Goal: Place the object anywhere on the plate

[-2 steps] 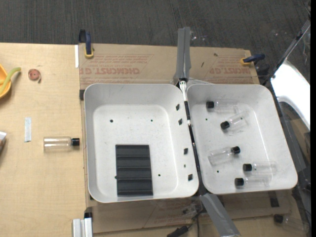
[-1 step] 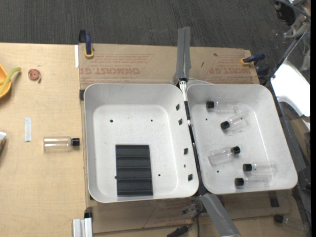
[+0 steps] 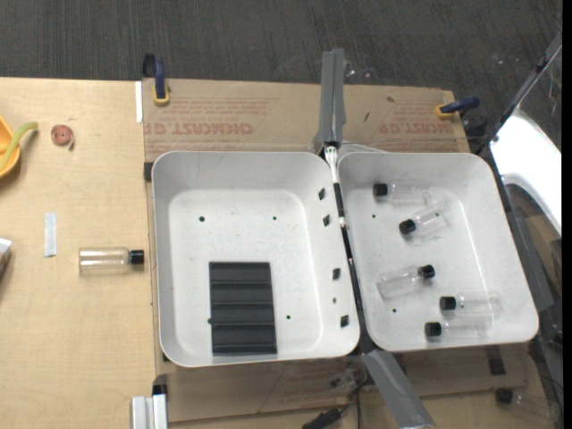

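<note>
Pre-grasp step: five small bottles (image 3: 419,224) loose in right bin (image 3: 500,239), black plate (image 3: 241,308) in left bin (image 3: 179,239) bare; tool state: cannot tell; next, pick one bottle

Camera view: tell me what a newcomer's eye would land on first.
Two shallow white bins sit side by side on brown cardboard: the left bin holds a black ribbed plate near its front edge, and the right bin holds five clear vials with black caps, one near its middle. A sixth vial lies alone on the wooden bench left of the bins.
</note>
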Motion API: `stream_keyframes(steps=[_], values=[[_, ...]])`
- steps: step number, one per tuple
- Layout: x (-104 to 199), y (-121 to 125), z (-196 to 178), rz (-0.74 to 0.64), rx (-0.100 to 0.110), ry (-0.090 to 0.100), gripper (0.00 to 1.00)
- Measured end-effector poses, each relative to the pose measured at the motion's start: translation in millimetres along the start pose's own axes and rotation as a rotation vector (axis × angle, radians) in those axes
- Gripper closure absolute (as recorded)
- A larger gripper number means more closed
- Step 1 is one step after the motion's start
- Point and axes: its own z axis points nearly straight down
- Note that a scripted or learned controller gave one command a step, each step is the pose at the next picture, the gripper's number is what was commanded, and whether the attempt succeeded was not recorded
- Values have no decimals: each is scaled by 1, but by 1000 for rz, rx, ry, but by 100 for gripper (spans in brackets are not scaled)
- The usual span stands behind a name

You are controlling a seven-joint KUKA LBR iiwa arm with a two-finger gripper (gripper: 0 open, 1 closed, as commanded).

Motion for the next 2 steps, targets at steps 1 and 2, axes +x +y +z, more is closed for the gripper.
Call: stream_keyframes(steps=[1,2], values=[[29,-92,-1,-4,0,2,0],[10,-8,0,-36,0,0,0]])
